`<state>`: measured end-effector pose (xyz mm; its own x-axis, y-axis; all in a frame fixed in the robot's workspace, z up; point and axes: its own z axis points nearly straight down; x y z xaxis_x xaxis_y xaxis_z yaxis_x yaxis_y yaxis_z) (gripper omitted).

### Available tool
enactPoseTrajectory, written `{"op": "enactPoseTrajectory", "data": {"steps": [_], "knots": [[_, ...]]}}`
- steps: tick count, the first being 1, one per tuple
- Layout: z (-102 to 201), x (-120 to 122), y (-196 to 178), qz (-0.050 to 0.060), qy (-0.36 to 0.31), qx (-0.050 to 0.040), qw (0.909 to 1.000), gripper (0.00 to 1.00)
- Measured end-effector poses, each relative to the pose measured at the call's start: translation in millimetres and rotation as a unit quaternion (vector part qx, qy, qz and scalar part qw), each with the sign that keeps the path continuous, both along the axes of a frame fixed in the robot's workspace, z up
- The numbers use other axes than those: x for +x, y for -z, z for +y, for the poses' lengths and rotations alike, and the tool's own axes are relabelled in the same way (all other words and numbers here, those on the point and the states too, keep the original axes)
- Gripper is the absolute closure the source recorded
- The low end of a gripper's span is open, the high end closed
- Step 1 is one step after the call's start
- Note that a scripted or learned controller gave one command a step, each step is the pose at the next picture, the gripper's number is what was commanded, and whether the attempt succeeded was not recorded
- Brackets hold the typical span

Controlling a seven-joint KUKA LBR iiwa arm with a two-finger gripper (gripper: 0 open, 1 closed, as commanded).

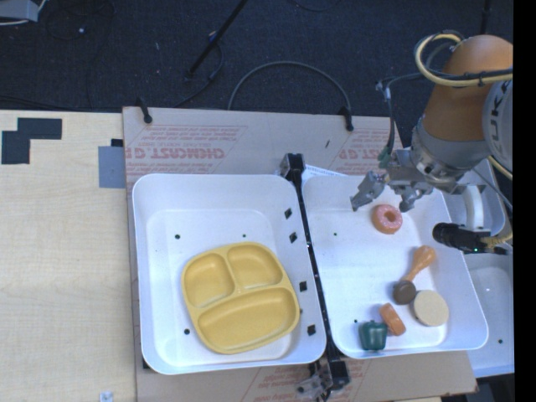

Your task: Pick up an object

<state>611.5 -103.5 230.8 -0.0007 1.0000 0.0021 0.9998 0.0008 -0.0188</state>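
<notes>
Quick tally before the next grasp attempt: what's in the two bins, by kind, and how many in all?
Divided yellow tray, left bin: 1
Pink donut, right bin: 1
Brush with orange handle: 1
Round cream disc: 1
Small orange piece: 1
Dark green piece: 1
Total: 6

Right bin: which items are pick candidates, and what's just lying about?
Pick candidates, all in the right bin:
- donut, nearest the hand
- wooden-handled brush
- cream disc
- orange piece
- green pepper

Lying about:
- yellow divided tray in the left bin
</notes>
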Motion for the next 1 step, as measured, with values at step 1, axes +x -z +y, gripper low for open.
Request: {"op": "enactPoseTrajectory", "data": {"steps": [1], "knots": [[-0.1,1.9,-5.5,-0.005,-0.001,-0.0005,1.0,0.0]]}}
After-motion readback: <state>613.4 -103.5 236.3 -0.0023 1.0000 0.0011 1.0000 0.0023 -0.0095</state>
